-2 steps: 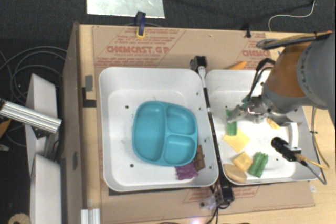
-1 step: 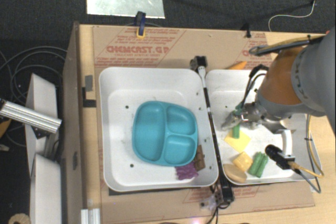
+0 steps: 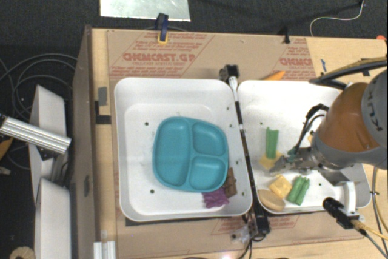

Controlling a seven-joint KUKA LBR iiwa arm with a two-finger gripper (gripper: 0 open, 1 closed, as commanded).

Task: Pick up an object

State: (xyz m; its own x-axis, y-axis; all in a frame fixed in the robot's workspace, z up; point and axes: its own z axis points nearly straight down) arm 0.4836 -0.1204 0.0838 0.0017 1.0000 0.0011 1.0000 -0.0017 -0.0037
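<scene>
In left bin (image 3: 136, 130): teal divided plate (image 3: 191, 153), purple piece (image 3: 213, 198) and brown piece (image 3: 231, 184) at plate's lower right edge. In right bin (image 3: 291, 94): upright green block (image 3: 271, 142), yellow pieces (image 3: 279, 185), second green block (image 3: 298, 189), tan oval (image 3: 271, 200). Gripper (image 3: 285, 161) low among these; claw state: cannot tell. Nothing seen lifted; pick judged not yet done.

Robot lab: cardboard-lined bench (image 3: 182, 48), loose cables (image 3: 30, 76).
</scene>
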